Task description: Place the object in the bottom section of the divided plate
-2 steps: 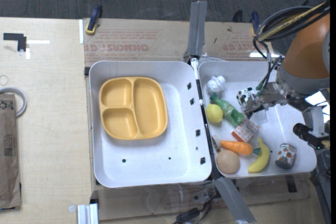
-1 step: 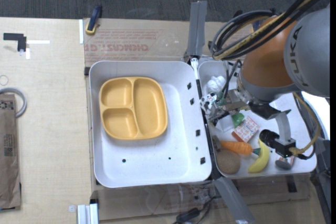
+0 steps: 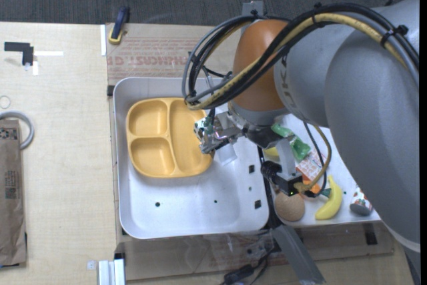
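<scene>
Camera view: looks down at a slant on two shallow white bins side by side.
Plate: yellow plastic divided plate [image 3: 160, 138] lies flat in the left white bin [image 3: 187, 213], towards its upper left; two smaller sections on the plate's left, one long section on its right.
Arm: grey arm with orange band [image 3: 263, 63] reaches in from the right, black and yellow cables looped over it.
Gripper: metal two-finger gripper [image 3: 210, 135] sits over the right rim of the plate, at the long section.
Grip: hidden by the wrist and cables; cannot tell whether released or clenched.
Task's thing: a small pale piece [image 3: 227, 154] shows just below-right of the gripper, on the bin floor beside the plate; too blurred to give its long axis or heading.
Right bin: yellow banana [image 3: 330, 202], long axis running up to the right, near a brown round fruit [image 3: 289, 207] and a green packet [image 3: 295, 142].
</scene>
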You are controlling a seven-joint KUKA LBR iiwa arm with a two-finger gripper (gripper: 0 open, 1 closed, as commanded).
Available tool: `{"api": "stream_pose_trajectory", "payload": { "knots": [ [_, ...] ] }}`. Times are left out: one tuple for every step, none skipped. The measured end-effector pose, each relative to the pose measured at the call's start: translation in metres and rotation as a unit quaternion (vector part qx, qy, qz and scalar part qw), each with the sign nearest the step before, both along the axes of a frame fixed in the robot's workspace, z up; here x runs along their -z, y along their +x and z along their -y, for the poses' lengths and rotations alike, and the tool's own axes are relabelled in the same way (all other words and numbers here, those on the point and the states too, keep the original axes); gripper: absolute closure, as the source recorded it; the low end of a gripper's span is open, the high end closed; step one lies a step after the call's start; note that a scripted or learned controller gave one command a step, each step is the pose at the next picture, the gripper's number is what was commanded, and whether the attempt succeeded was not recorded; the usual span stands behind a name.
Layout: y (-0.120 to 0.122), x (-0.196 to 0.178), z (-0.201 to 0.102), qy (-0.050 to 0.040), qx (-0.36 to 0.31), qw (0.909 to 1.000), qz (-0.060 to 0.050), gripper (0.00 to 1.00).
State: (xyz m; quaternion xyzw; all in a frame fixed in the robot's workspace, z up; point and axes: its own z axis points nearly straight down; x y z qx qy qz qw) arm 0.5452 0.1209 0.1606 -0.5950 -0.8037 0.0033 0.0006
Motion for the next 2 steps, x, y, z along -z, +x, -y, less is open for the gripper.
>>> {"api": "stream_pose_trajectory", "payload": {
  "knots": [
    [0.087,0.035,-0.056,0.0000,-0.050,0.9987,0.001,1.00],
    [0.063,-0.024,-0.078,0.0004,-0.169,0.9855,0.001,1.00]
  ]
}}
